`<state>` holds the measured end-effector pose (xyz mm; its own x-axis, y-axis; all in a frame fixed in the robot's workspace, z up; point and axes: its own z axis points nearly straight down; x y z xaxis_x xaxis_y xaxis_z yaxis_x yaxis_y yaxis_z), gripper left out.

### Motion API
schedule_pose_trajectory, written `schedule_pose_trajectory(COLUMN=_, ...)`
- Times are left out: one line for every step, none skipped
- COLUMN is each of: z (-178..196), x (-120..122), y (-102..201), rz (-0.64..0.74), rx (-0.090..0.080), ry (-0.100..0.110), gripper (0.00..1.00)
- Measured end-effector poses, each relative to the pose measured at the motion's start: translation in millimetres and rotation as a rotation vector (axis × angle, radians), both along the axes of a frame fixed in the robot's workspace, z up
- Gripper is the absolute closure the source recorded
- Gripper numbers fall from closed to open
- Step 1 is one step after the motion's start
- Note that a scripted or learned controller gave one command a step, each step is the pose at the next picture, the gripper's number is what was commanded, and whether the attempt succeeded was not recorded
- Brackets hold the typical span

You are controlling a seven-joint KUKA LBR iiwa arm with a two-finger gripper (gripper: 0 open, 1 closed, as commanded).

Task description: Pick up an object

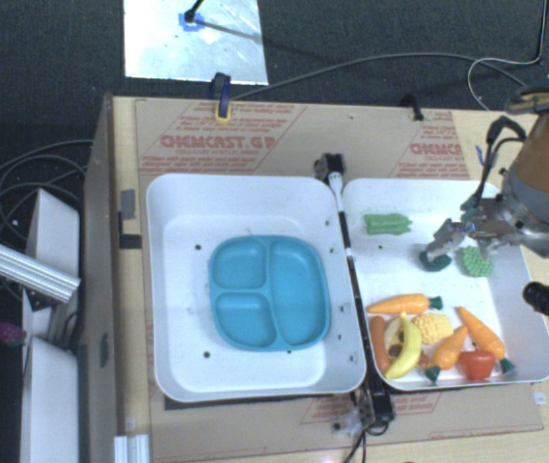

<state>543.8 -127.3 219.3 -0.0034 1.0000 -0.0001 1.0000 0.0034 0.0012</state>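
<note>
Gripper (440,255) fingers are spreading open low over a small dark-green toy (435,261) in the right bin (536,347), gripping nothing, so the pickup is looking not yet done.

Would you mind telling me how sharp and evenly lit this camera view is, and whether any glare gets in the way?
Camera view: evenly lit, soft shadows only. The silver sheet above the bench glares brightly. The blue plate and the toy vegetables look fairly sharp; the gripper and the dark green piece beside it are too soft for detail.
</note>
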Motion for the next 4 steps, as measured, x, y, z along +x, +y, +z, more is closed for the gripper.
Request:
schedule_pose_trajectory(z=-65, x=37, y=-25, rz=-0.002, rx=0.000, ry=0.001, gripper=0.00)
schedule_pose_trajectory(z=-135, x=49, y=-22, rz=0.000, rx=0.000, ry=0.000, gripper=0.00)
schedule_pose_trajectory(z=-124, x=50, y=-23, rz=0.001, rx=-0.001, ry=-0.003, gripper=1.00)
schedule_pose_trajectory(z=-5, x=12, y=11, rz=0.001, rx=-0.001, ry=-0.004, gripper=1.00)
